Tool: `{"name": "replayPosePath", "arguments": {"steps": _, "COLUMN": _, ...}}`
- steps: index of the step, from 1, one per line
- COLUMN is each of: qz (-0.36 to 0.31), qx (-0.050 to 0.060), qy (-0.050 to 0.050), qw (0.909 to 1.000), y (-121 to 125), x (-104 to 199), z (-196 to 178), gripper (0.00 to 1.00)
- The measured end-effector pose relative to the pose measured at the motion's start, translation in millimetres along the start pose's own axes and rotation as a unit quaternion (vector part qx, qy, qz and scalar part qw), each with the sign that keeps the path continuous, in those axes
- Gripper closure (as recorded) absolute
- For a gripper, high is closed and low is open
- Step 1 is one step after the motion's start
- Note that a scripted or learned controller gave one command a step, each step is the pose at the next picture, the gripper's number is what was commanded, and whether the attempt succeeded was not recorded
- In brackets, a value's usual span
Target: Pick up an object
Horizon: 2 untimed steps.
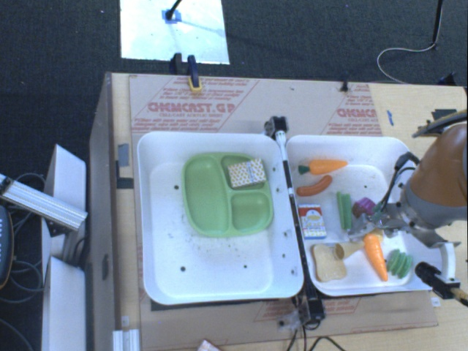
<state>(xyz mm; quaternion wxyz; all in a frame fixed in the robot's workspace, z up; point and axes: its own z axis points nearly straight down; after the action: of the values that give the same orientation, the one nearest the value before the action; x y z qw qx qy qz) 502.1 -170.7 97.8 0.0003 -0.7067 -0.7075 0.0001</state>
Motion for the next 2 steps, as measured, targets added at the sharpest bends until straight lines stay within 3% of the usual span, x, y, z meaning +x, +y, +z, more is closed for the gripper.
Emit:
{"name": "replayPosePath", "arguments": {"steps": 1, "qz": -0.001, "qx": -0.002, "qy": 0.0, "qw": 1.0, "y": 100, "x": 38, "z": 13, "gripper": 0.0}}
{"name": "replayPosePath", "arguments": {"steps": 2, "qz": -0.002, "qx": -0.003, "qy": 0.0, "qw": 1.0, "y": 101, "x": 37, "z": 2, "gripper": 1.0}}
